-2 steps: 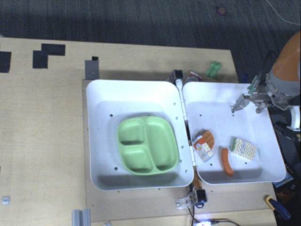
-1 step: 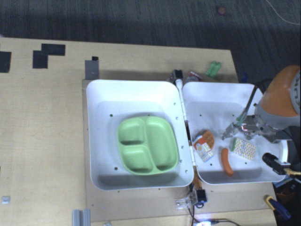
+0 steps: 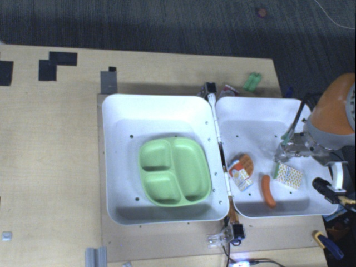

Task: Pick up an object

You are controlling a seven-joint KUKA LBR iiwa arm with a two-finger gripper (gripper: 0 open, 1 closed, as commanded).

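In the right bin (image 3: 250,115) lie three things: a small orange and white packet (image 3: 241,171) near its left wall, an orange sausage-shaped object (image 3: 268,191) near the front, and a white patterned square packet (image 3: 289,176). My gripper (image 3: 285,151) hangs low over the right bin, just above the patterned packet's upper left edge. The arm's grey wrist and orange band (image 3: 334,113) come in from the right.
The left bin (image 3: 119,121) holds a light green divided plate (image 3: 174,171). A small green object (image 3: 252,82) lies on the bench behind the right bin. Cables and clips sit at the bins' front seam (image 3: 231,235).
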